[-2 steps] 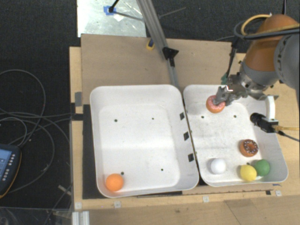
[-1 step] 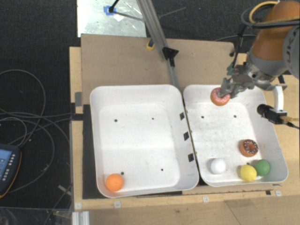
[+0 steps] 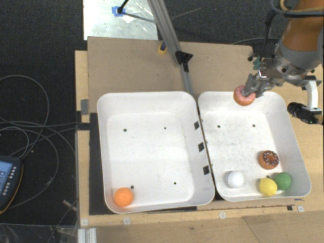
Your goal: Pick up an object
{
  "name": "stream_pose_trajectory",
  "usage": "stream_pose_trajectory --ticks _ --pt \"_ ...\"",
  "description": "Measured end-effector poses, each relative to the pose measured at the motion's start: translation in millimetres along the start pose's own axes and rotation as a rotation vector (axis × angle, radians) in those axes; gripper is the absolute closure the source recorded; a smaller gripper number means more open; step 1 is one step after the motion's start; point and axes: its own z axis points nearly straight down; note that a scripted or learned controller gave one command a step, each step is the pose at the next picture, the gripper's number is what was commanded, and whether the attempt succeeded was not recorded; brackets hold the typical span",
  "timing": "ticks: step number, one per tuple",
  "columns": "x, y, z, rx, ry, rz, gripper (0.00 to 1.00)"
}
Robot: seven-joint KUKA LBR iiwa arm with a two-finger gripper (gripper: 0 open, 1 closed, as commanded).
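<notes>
Surface [image 3: 223, 67] carries two white bins side by side. Left bin [image 3: 147, 151] has an orange ball [image 3: 123, 197] in its near-left corner. Right bin [image 3: 253, 146] has four things bunched at its near-right end: chocolate donut [image 3: 269, 159], green ball [image 3: 283, 180], yellow lemon [image 3: 268, 187], white ball [image 3: 234, 179].

Arm [image 3: 301, 29] comes in from the right, wrist over the far-right corner of the right bin. Pincer [image 3: 251, 89] points down and toward the left. Pink donut [image 3: 244, 96] sits right at the fingertips, at the far edge of the right bin, its hole facing up at the camera. It looks pinched by its rim between the fingers, so the pincer reads as closed on it at a narrow gap; the contact is small in the frame, and whether the donut is off the bin floor or resting against the far wall I cannot tell.

Key relation: the pink donut lies just below and left of the fingertips, touching them, not apart. Judgement: the next move is a straight lift, and with the grip on one side of the rim the donut hangs off-centre, so a slip or swing is the likely failure. The other things are well apart, at the near end, and out of the way.
</notes>
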Motion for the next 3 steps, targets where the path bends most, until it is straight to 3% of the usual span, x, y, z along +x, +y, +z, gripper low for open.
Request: stream_pose_trajectory --ticks 3 --pt "154 -62 8 0.008 0.004 -0.005 1.0"
